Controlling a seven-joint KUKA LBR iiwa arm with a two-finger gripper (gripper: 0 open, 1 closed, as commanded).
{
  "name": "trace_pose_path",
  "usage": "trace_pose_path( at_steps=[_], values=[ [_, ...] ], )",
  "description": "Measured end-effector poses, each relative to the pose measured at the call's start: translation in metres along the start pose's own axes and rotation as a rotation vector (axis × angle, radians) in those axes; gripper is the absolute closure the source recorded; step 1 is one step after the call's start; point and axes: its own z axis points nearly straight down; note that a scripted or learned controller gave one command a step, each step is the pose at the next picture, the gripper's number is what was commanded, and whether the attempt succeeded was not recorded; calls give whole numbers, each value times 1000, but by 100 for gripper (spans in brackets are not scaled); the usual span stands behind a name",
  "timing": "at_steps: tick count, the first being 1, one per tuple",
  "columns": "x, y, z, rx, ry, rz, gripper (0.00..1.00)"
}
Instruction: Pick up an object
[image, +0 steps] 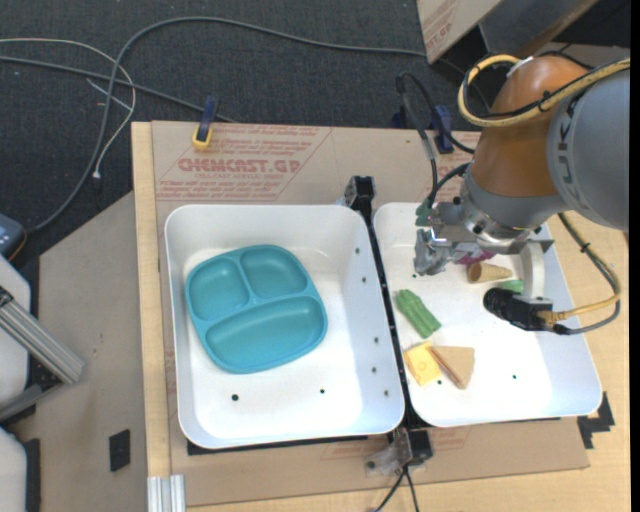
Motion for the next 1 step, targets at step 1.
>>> trace_pose_path(
  at_steps=[1],
  values=[
    [56, 7, -3, -2, -1, -1, 100]
  ],
)
